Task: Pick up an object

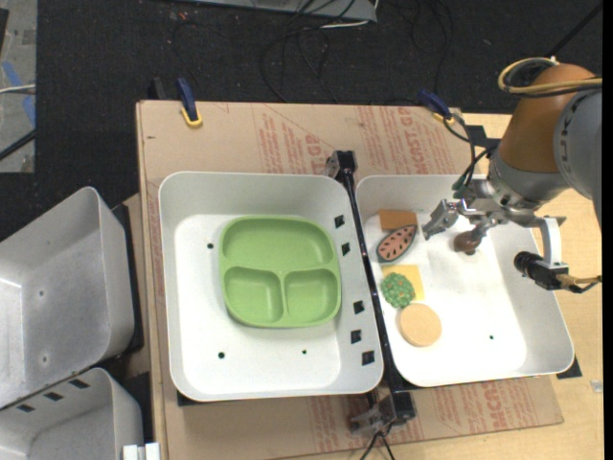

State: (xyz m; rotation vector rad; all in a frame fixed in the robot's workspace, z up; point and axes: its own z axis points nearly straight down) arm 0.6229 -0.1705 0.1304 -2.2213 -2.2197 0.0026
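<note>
- The arm [546,132] is reaching in from the right, grey body with that orange band, and it's hanging over the top part of the right bin [536,353]
- The tool [462,220] is sitting just above the right bin's floor near its back edge, pointing down; honestly can't tell how it's set, it's all a dark metal tangle from this angle
- A small dark brownish thing [467,242] is showing right under the tool, too blurry to say what it is or whether it's being gripped
- The pickable stuff is all lying along the left side of the right bin, close to the divider between the bins
- Going top to bottom: an orange-brown slab [397,220], then a brown oval piece with speckles [395,245] leaning against it just below
- Under that a yellow square [406,278] with a green bumpy round thing [397,289] lying partly on top of it
- Lowest one is a tan round disc [420,325], looking like a cookie or cracker, just touching the green thing's lower edge
- The left bin [192,353] is holding a light green divided plate [281,271], three compartments, sitting flat about in the middle
- Both bins are resting side by side on a cardboard-covered worktop [287,127], with clamps at the back edge
- More white bins [57,286] are stacked off to the left, apart from the worktop
</note>
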